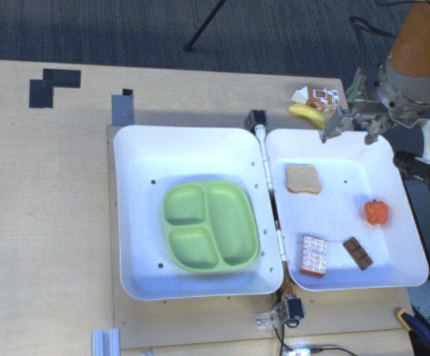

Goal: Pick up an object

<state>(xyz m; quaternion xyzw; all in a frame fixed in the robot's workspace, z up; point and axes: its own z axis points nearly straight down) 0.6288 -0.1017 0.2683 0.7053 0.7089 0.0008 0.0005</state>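
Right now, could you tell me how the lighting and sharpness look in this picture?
Camera view: even, soft light; a bluish shadow pools around the green tray in the left bin; the gripper looks slightly blurred at the right bin's far rim; small items stay legible.

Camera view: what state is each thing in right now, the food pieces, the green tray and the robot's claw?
Green tray: upright in left bin, compartments bare.
Bread slice: flat, right bin.
Orange fruit: resting, untouched.
Chocolate bar: flat, angled.
Red-white packet: flat.
Banana: outside bins.
Gripper: open, holding nothing.
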